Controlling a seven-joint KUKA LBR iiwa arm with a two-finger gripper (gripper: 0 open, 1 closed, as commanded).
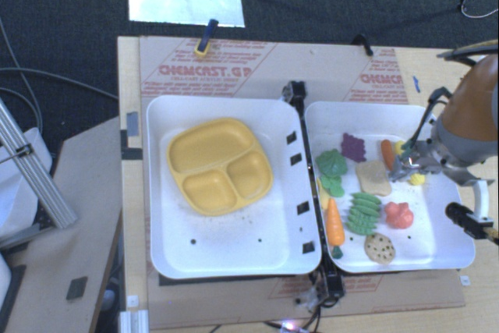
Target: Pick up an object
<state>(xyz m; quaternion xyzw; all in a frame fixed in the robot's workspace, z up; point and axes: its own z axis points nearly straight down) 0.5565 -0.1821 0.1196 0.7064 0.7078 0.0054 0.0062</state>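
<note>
The gripper (405,164) hangs low in the right bin (444,246); whether it is wide, narrow or holding anything cannot be told. Just left of it lies the toast slice (373,178), with the hot dog (387,151) above that. Below the gripper sits the strawberry (399,214); a small yellow piece (418,179) lies just beside it. Far left, the yellow divided plate (221,165) fills the left bin (160,238).

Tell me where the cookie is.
The cookie lies in the right bin, near its front edge, just below the green pea pods and right of the carrot.
</note>
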